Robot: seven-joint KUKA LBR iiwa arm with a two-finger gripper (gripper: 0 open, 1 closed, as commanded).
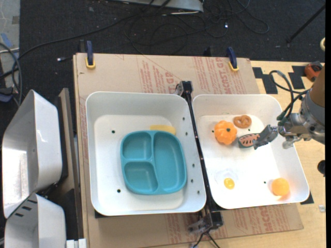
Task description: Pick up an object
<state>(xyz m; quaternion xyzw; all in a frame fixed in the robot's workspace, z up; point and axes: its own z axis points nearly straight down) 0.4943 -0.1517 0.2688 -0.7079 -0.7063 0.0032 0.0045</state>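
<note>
Across the cardboard-covered worktop (pixel 134 71), printed with faint red lettering too small to read, we see two shallow white plastic bins. Left bin (pixel 98 138) holds a glossy teal divided plate (pixel 153 163) with three compartments and a pale yellow piece (pixel 163 129) at its far edge. Right bin (pixel 295 159) holds a ribbed orange pumpkin (pixel 225 132), a round orange ball (pixel 280 187), a brown pretzel (pixel 241 121), a small fried egg (pixel 228 182) and a reddish slice (pixel 249 140) just beside the dark gripper (pixel 265 137); whether its fingers are spread or pressed together, we cannot tell.
</note>
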